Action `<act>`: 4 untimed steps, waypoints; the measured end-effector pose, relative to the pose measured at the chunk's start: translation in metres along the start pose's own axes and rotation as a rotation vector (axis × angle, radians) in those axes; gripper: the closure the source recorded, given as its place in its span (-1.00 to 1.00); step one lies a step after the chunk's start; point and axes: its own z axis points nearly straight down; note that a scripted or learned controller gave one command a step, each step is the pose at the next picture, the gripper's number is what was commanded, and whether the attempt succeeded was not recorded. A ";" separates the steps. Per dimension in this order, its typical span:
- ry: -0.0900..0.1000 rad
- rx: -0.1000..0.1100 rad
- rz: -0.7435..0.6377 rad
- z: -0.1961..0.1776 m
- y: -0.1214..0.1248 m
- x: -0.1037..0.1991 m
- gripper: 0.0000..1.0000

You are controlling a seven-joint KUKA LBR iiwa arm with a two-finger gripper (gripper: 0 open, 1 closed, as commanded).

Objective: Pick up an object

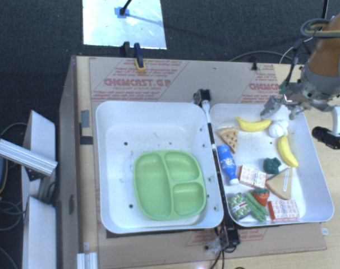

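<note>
My gripper [282, 111] hangs over the back right corner of the right bin [321, 192], its two fingers spread open with nothing held between them. Just below it in the view lie a yellow banana [253, 125] and a small white ball [277, 129]. A second banana [287, 150] lies along the right side. Further forward are a pizza slice [229, 138], a blue bottle [226, 163], a small red-and-white box [252, 176], a dark green piece [272, 165], a sandwich wedge [282, 185] and a bag of green vegetables [240, 204].
The left bin [119, 128] holds a green divided plate [170, 184]. A black divider rail [212, 150] runs between the bins. Another red-and-white box [283, 209] sits at the right bin's front. A black fitting [329, 135] sticks out at the right.
</note>
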 end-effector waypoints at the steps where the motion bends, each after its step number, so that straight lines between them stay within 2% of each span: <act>1: -0.001 0.001 0.001 0.102 -0.053 -0.035 -1.00; 2: -0.002 -0.002 0.000 0.091 -0.052 -0.035 1.00; 3: 0.001 0.001 -0.001 0.101 -0.040 0.020 1.00; 4: 0.001 -0.003 -0.002 0.000 -0.045 0.100 1.00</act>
